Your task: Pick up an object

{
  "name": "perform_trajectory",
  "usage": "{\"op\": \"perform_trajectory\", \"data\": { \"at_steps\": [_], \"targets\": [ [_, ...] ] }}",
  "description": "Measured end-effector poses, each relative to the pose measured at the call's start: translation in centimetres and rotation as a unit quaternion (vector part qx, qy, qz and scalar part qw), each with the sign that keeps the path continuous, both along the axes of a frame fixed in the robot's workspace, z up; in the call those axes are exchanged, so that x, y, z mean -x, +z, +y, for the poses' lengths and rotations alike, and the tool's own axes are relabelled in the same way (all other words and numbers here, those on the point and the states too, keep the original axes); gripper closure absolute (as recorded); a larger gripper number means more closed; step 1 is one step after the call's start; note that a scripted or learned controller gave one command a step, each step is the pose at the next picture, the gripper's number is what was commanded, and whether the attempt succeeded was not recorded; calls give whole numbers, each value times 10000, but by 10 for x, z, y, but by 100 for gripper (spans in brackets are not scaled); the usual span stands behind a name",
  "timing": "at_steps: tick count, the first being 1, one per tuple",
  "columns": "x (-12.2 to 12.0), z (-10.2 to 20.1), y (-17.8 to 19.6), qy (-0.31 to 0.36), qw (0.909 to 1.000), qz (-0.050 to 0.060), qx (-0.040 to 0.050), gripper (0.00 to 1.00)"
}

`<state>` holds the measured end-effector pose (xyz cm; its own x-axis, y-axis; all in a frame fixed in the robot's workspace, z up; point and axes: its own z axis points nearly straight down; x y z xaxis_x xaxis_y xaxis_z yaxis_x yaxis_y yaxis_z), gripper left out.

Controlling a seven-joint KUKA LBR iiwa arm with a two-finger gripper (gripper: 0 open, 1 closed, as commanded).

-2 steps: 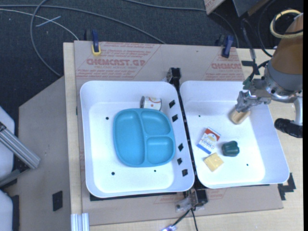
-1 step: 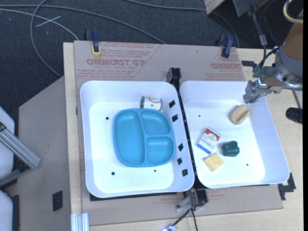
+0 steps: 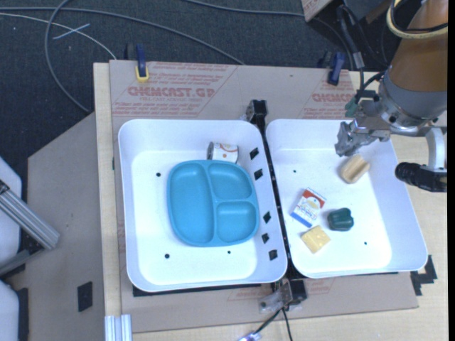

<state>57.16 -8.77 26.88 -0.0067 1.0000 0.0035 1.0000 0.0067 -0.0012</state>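
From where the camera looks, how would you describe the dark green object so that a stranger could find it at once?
Look at the right bin, the one under the arm. Near its middle lie three small things close together: a red and white packet, a pale yellow block and the dark green object. It is the rightmost of the three, rounded, and the only dark one.
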Motion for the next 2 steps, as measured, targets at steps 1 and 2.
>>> {"op": "perform_trajectory", "data": {
  "at_steps": [1, 2],
  "targets": [
    [2, 54, 2, -1, 10000, 2, 1, 100],
    [15, 106, -17, -7, 10000, 16, 1, 100]
  ]
}}
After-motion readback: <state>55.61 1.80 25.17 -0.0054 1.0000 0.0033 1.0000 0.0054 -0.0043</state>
